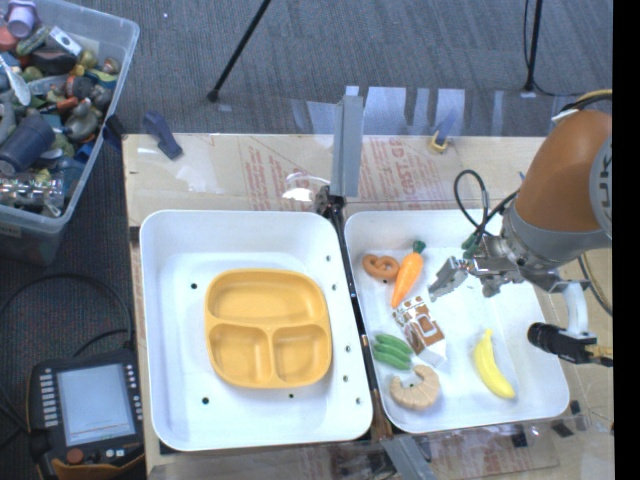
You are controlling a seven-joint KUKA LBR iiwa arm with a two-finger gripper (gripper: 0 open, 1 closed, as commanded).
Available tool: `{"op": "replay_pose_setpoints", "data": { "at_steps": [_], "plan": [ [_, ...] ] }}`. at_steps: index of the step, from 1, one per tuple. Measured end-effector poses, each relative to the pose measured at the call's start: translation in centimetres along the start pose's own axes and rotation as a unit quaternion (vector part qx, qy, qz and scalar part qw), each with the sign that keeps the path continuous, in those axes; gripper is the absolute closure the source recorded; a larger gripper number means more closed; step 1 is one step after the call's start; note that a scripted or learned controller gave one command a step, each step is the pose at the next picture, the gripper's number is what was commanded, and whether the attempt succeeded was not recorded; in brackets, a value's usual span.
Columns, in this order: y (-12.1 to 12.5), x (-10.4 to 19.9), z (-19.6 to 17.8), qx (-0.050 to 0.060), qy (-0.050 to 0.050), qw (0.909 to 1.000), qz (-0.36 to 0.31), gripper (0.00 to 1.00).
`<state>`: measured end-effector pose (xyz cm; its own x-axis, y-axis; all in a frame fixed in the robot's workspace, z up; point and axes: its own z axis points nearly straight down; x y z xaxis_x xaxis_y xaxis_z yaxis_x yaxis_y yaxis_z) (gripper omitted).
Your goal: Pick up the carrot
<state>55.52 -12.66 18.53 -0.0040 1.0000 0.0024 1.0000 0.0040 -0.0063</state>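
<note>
The orange carrot [406, 279] with a green top lies tilted in the right bin [545, 393], near its back left corner, between a pretzel [380, 265] and my gripper [446, 277]. The gripper hangs just right of the carrot, low over the bin floor, apart from the carrot and with nothing seen in it. The grey arm with its orange band [565, 183] reaches in from the right.
In the right bin also lie a brown and white packet [421, 327], a green pea pod [392, 351], a bread piece [414, 388] and a banana [492, 366]. The left bin [160, 268] holds a yellow divided plate [268, 326]. A box of clutter [55, 78] stands far left.
</note>
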Motion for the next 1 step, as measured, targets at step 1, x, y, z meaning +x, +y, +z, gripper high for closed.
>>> {"op": "replay_pose_setpoints", "data": {
  "at_steps": [1],
  "plan": [
    [5.35,1.89,8.89,-0.001,-0.001,0.9907,-0.136,0.0]
  ]
}}
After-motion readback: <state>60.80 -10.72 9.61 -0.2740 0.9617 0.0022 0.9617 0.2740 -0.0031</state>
